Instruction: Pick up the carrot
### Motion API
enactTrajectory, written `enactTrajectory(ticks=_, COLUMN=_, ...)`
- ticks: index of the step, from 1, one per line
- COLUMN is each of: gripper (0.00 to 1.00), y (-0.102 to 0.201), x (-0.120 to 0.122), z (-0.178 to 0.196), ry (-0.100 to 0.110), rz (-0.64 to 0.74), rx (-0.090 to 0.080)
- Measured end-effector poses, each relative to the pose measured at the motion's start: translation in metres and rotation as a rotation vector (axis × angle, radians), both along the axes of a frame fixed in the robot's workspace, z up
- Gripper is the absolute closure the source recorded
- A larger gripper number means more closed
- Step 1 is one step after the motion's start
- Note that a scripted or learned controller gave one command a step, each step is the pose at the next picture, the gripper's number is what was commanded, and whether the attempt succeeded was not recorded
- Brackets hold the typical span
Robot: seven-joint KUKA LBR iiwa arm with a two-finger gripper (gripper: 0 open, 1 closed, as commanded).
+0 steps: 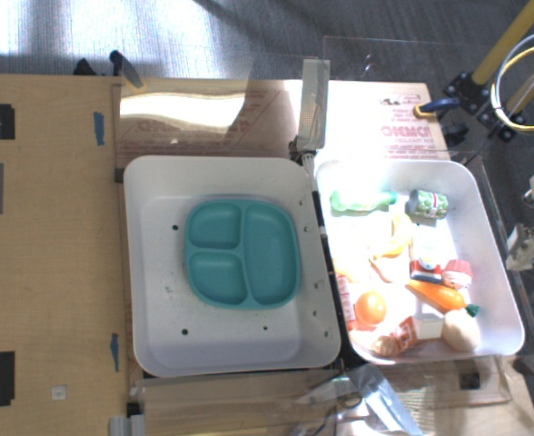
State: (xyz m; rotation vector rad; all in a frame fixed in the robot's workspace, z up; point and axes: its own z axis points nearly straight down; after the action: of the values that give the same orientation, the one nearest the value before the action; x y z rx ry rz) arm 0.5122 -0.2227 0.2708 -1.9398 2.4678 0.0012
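Note:
The carrot [440,296] is orange with a small green tip at its right end. It lies slanted in the right bin [494,243], near that bin's front right corner. It sits among other toy foods, with a white egg-like item [460,331] just below it and a red and white piece [454,272] just above it.
The right bin also holds an orange ball [370,308], a green leafy item [362,203], a small can [428,204], yellow and orange slices [392,248] and a brown item [399,341]. The left bin [149,243] bears a teal divided plate [242,252]. A yellow pole [512,39] stands at the back right.

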Motion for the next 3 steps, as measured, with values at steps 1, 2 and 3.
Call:
enactTrajectory(ticks=1, gripper=1.00, y=-0.001, x=-0.031, z=0.055, ry=-0.006, rz=0.316, rx=-0.003)
enactTrajectory(ticks=2, gripper=1.00, y=0.018, x=-0.031, z=-0.152, ry=-0.002, rz=0.446, rx=0.000)
enactTrajectory(ticks=3, gripper=1.00, y=0.020, x=-0.030, z=0.012, ry=-0.008, rz=0.567, rx=-0.008)
